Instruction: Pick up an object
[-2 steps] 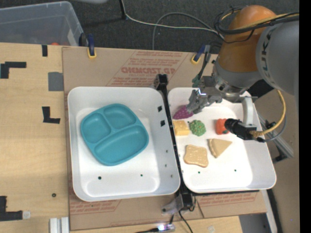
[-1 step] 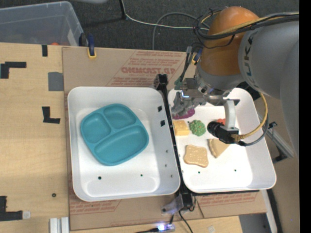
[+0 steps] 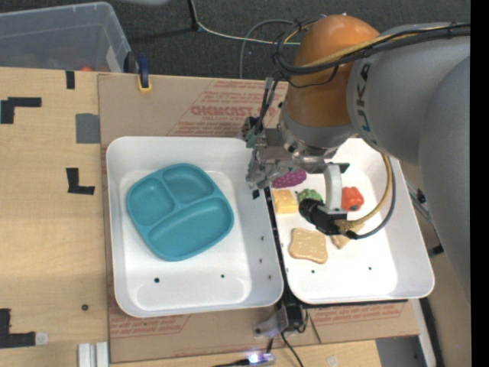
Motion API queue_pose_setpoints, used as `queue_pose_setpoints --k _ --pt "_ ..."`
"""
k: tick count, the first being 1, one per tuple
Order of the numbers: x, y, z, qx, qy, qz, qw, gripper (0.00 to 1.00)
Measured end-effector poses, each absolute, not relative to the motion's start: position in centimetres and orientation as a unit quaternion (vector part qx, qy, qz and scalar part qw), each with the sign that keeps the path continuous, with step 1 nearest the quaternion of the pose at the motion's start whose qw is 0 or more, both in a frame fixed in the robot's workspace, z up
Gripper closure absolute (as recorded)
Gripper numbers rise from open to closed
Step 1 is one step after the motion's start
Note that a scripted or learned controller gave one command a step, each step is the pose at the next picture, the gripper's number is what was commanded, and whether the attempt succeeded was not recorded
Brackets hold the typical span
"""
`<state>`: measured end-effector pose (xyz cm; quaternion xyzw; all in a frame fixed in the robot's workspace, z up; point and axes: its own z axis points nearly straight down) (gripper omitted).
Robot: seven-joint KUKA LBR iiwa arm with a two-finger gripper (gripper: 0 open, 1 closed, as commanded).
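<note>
Currently the gripper [image 3: 260, 174] sits low over the wall between the two bins, at the upper end of the right bin [image 3: 416, 285]. Claw state: cannot tell, as the wrist housing hides the tip. No obj seen in its grasp.

Candidate objs all lie in the right bin: purple toy grapes [image 3: 291, 179] just beside the gripper, yellow cheese block [image 3: 285, 202] below them, a green piece [image 3: 309, 196] and a red-orange piece [image 3: 351, 198] to the right, and a toast slice [image 3: 309, 245] nearer the front. The left bin [image 3: 114, 205] holds a teal divided plate [image 3: 179, 211], well apart from the gripper.

Risks noted:
1. Position: the gripper appears to be above the bin wall, not centred on any obj. A straight descent likely lands on the rim, w/ no grasp.
2. Clutter: grapes, cheese and the green piece are touching or nearly so. A close could catch two, or shove one aside.
3. Shape: grapes are lumpy and likely to slip. Toast lies flat, w/ little edge to pinch.
4. Cable: a black cable loop [image 3: 325, 220] hangs over the cheese and green piece, so it may snag or drag items on lift.
5. Visibility: the arm covers much of the bin, so grasp confirmation is poor.
</note>
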<state>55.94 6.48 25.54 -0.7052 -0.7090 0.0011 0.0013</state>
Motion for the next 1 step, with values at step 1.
queue_pose_setpoints --k 1 --pt "55.98 6.28 25.54 -0.706 -0.708 0.0012 0.001 0.0"
